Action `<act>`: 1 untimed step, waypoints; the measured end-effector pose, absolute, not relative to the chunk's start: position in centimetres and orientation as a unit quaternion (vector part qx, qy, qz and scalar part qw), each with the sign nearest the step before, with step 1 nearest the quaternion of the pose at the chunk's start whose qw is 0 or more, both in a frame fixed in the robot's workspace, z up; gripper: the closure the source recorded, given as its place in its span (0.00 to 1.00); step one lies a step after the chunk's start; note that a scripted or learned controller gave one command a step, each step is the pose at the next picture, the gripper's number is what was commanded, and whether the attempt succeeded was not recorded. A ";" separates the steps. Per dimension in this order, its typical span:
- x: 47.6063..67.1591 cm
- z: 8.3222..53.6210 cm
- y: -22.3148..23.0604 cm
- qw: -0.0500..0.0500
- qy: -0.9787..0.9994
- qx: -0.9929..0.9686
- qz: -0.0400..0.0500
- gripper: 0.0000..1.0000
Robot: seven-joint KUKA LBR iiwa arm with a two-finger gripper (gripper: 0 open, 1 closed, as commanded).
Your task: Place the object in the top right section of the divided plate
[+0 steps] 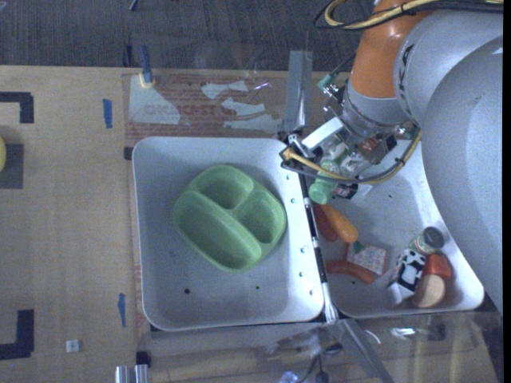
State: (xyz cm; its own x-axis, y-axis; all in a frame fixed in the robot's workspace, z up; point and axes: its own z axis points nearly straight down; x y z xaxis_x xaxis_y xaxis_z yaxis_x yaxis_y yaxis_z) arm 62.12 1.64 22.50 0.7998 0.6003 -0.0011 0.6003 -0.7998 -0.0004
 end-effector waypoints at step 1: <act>65.2 24.3 7.3 0.000 -0.318 -0.948 0.000 1.00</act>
